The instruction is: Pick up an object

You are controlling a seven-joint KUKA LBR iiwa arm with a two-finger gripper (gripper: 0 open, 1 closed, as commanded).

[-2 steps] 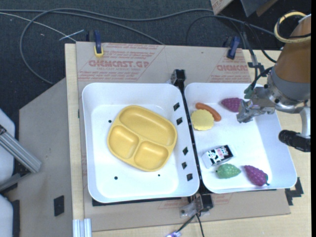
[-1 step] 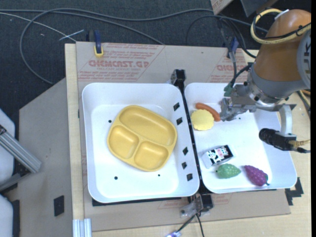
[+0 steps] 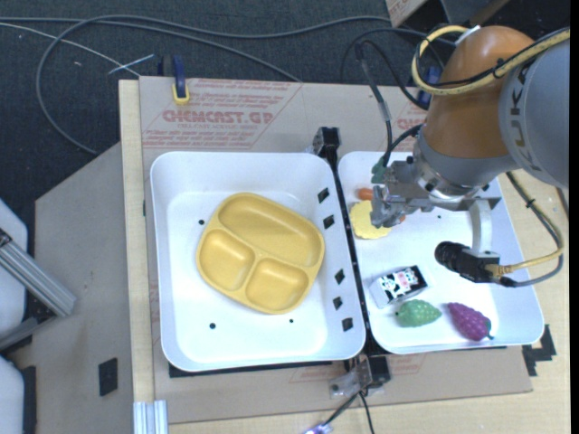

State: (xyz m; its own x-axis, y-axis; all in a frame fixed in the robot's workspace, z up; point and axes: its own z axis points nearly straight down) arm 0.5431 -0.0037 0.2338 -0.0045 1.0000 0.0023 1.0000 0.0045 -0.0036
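Pickup looks unfinished: end effector [image 3: 387,208] hangs low over a yellow piece [image 3: 366,223] in the right bin [image 3: 520,242]; its grip cannot be told.

- A flat brown cardboard-covered bench [image 3: 231,116] printed with red lettering carried everything.
- Two shallow white plastic bins lay directly on it, touching side by side: the left bin [image 3: 172,269] and the right bin [image 3: 516,319].
- A blue-and-yellow clamp [image 3: 179,80] gripped its far edge.

The arm [image 3: 479,98] runs off the right edge and covers much of the right bin [image 3: 520,333]. The gripper [image 3: 387,208] hides part of a yellow piece [image 3: 366,227] and most of a small orange thing [image 3: 364,193], too little visible to identify.
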